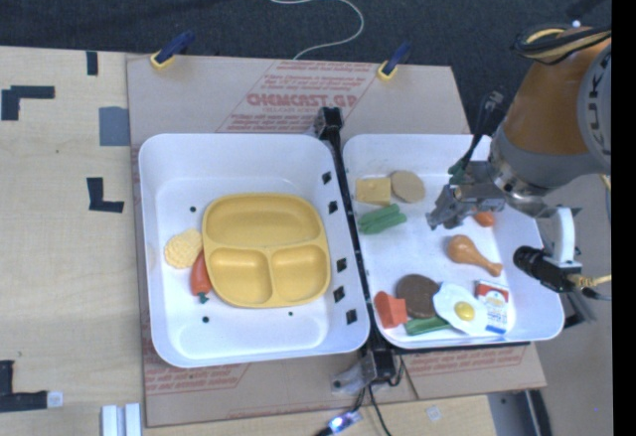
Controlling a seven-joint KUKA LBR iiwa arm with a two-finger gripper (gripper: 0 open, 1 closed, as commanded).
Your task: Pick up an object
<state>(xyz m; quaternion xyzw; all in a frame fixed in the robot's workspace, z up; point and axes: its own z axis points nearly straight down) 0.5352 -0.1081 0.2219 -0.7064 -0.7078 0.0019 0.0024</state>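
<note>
On the bench, the left bin (pixel 159 225) carries a yellow divided plate (pixel 266 247) at its middle, with a ridged cracker (pixel 183 249) and carrot (pixel 200 277) against the plate's left side; bare white floor rings them. The right bin (pixel 417 225) crowds its near edge with toy food. The claw (pixel 449 213) hangs over its centre, whether spread or pressed together I cannot tell. A drumstick (pixel 471 252) lies just beside it, toward the near-right corner.

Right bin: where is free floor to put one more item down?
In the right bin, bare floor lies between the green piece, the brown patty and the drumstick. The near edge by the fried egg is crowded.
</note>
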